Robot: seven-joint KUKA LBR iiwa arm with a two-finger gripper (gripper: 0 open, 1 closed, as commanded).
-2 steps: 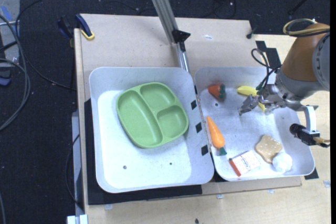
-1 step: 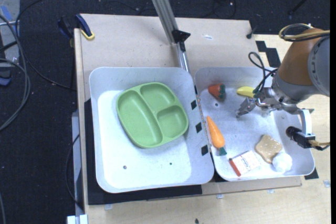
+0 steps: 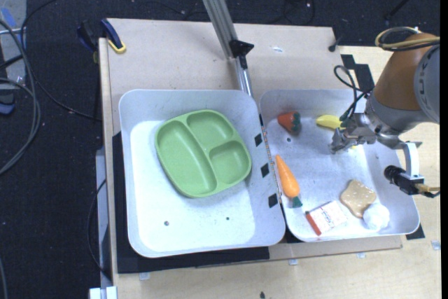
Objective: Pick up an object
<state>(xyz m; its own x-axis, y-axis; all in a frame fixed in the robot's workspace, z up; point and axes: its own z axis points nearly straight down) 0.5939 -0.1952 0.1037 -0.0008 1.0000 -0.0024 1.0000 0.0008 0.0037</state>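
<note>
Green divided plate (image 3: 203, 153) fills left bin (image 3: 140, 220); right bin (image 3: 399, 220) holds carrot (image 3: 286, 177); tool (image 3: 343, 141) state unclear.

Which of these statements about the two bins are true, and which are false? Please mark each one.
1. The green plate lies in the left bin. True.
2. The carrot lies on the green plate. False: it lies in the right bin, near its left wall.
3. The hand is over the right bin, close to the banana. True.
4. The strawberry sits beside the white ball. False: the strawberry is at the far side of the bin, and the ball is in the near right corner.
5. The small red and white box is in the right bin. True.
</note>
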